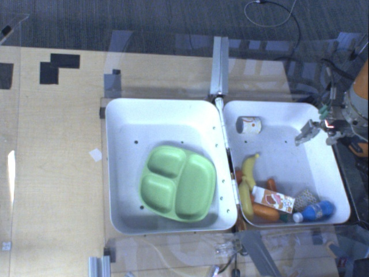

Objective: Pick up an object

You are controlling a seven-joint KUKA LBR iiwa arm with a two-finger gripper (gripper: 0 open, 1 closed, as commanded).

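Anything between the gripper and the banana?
No. Camera view shows bare white bin floor between the gripper and the banana.

even overhead light, soft shadows, slight blur, glassy reflections

Light wood bench top (52,172) across left and centre, pale and even-toned. Black rectangular markings (59,67) at far left of bench; another black patch (5,75) at left edge. Small pale scrap (95,154) lying on bench just left of the bins. Dark blue-grey carpeted floor (144,7) along far side, ribbed texture. Thin light cable (277,7) looped on floor at far right. Grey metal rail (218,65) running from far edge toward the gap between the bins. Clear panels with faint reflections (124,45) standing around the bench. Metal brackets (99,265) at near edge. Lighting diffuse, soft shadows only.
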